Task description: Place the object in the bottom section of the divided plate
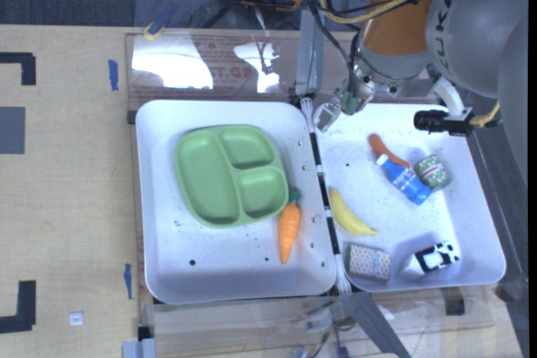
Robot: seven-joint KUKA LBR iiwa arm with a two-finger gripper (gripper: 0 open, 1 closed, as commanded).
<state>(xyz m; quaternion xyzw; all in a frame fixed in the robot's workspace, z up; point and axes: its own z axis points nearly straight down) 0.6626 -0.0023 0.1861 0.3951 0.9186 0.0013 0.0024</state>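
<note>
Green divided plate [228, 174]: left bin, nothing on it.
Carrot [288, 232]: left bin, touching plate's lower right edge.
End effector [329, 115]: above bin divider, well apart from carrot; grip state cannot be told.

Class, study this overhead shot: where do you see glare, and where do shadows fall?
In the camera view, bright glare washes over the clear panel behind the left bin; the right bin looks overexposed; the carrot and banana cast only faint, soft shadows; the arm looks slightly blurred.
</note>
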